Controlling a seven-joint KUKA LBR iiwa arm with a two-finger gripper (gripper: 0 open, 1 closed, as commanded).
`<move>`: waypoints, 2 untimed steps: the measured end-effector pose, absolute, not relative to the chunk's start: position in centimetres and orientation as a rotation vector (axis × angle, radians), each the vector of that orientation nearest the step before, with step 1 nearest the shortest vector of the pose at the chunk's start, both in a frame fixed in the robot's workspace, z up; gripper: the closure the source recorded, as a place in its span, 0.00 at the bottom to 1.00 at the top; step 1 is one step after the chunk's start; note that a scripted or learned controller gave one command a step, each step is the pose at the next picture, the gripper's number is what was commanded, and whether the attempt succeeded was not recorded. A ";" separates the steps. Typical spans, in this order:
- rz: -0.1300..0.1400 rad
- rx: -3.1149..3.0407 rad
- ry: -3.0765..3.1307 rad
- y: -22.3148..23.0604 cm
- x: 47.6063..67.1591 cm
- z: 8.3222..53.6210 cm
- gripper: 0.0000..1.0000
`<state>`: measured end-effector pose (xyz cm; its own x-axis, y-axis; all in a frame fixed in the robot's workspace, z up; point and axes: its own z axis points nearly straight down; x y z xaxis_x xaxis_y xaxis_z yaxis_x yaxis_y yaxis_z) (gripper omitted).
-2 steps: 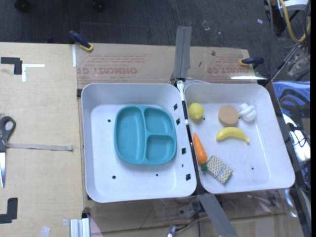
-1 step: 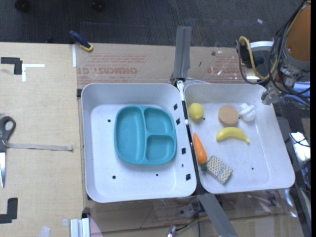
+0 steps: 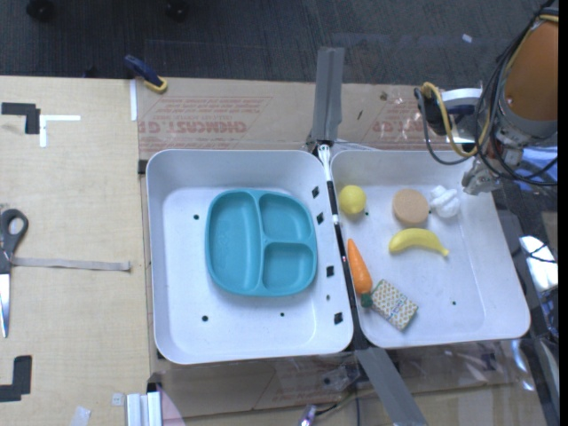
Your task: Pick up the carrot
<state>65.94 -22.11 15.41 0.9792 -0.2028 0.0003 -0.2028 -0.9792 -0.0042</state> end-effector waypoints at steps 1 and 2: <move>0.000 -3.087 0.554 -22.1 55.6 16.2 1.00; 0.001 -3.115 0.363 -18.9 58.5 11.2 1.00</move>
<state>58.50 -18.93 11.18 0.9732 -0.2298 -0.0013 -0.2298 -0.9732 -0.0051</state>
